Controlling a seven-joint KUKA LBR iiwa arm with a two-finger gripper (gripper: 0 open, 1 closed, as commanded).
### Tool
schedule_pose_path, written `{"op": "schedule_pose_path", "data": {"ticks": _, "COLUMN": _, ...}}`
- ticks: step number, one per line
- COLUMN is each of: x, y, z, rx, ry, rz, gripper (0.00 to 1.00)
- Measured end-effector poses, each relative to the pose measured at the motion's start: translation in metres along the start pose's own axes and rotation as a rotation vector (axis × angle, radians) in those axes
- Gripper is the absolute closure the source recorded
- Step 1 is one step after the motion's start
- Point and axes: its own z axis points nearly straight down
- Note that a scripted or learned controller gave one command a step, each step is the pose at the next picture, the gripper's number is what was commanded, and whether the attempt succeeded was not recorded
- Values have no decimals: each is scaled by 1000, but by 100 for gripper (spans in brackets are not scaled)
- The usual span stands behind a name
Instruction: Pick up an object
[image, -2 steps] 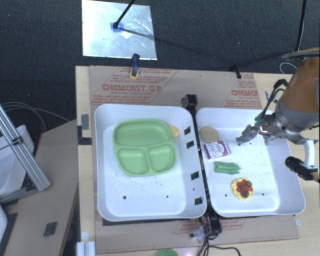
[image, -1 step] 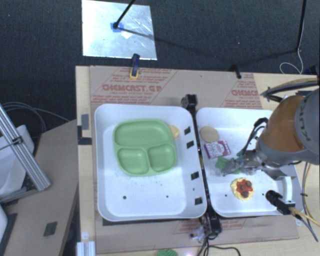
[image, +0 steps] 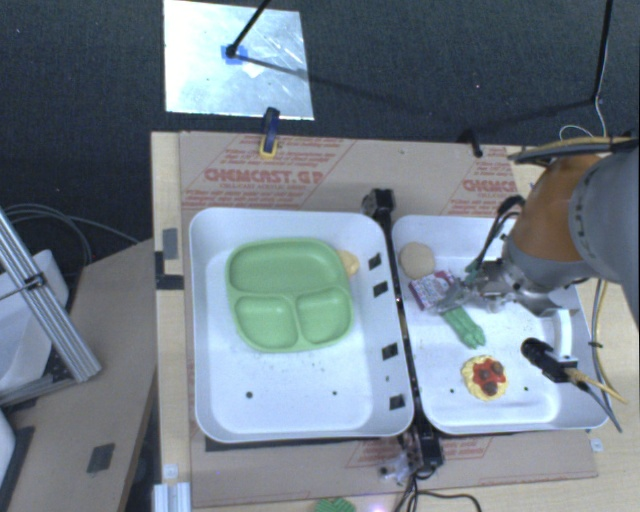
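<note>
The gripper (image: 458, 296) hangs over the crinkly pink-and-silver foil packet (image: 432, 290) by the right bin's (image: 440, 400) far edge, finger state unclear; it looks light and slippery, best pinched across its flat middle.

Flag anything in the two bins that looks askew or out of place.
The green three-compartment plastic tray lies slightly rotated in the left white bin, with a small yellow item wedged at its upper right corner. In the right white bin, nothing looks spilled.
</note>
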Motion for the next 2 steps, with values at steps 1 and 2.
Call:
{"op": "schedule_pose_path", "data": {"ticks": 1, "x": 0, "y": -2, "z": -11, "rx": 2, "ry": 1, "rz": 1, "gripper": 100}}
{"op": "schedule_pose_path", "data": {"ticks": 2, "x": 52, "y": 3, "z": -134, "rx": -7, "ry": 2, "rz": -4, "gripper": 100}}
